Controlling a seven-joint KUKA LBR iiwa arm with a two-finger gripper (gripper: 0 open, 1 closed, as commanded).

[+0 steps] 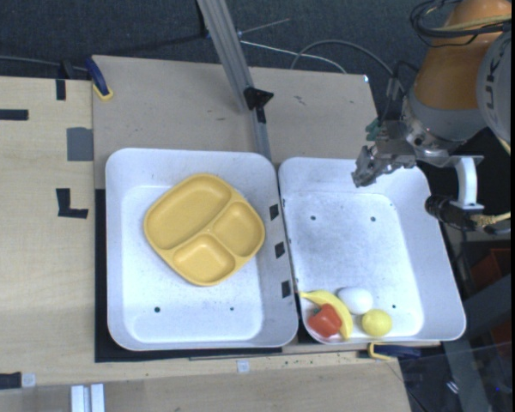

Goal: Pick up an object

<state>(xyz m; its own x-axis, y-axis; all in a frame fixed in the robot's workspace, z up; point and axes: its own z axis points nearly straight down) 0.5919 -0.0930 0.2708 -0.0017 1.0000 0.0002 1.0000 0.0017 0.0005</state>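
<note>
A yellow divided plate [204,228] lies in the left bin [129,316]. In the near corner of the right bin [429,256] sit a yellow banana [333,304], a red fruit [325,320], a white egg-shaped object [355,299] and a small yellow round fruit [377,323], all close together. My gripper [366,173] hangs over the far edge of the right bin, well away from those objects. Nothing shows between its fingers.
A grey metal bar [226,45] slants over the bench behind the bins, ending at a black clamp [257,98]. Cables [326,54] run along the back. The arm's body [455,75] and a black bracket [451,206] crowd the right bin's far right side.
</note>
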